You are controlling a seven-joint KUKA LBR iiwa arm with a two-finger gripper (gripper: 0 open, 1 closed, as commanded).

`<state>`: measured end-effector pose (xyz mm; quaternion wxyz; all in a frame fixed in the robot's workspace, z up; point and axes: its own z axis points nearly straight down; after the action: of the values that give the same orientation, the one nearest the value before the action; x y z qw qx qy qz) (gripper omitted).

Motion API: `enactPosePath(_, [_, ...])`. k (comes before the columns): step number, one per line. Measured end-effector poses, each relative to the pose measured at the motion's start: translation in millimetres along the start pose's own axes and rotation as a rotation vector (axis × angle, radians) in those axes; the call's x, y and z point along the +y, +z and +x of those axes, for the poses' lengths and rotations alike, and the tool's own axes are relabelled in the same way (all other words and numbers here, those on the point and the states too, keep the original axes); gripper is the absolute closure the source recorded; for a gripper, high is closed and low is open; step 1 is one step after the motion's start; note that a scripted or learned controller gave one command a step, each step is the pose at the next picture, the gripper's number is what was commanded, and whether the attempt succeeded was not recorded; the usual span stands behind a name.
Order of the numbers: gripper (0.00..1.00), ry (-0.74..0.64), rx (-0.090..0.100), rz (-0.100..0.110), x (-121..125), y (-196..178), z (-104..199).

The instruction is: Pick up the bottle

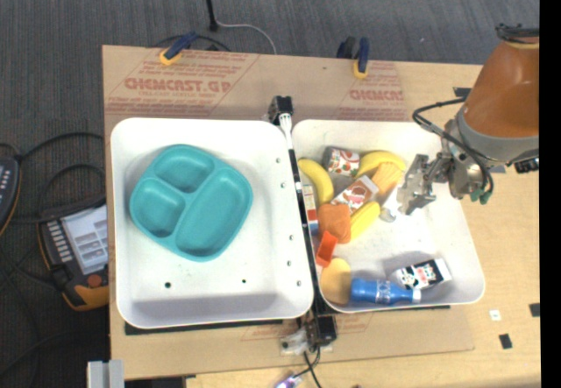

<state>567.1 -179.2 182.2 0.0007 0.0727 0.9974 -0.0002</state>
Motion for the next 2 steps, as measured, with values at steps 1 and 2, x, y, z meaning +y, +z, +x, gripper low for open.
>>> enactPosePath(1, [1.0,-0.252,0.001,-0.001,-51,2,39])
enactPosePath(2, [1.0,-0.71,-0.004,-0.001,-41,-46,-23])
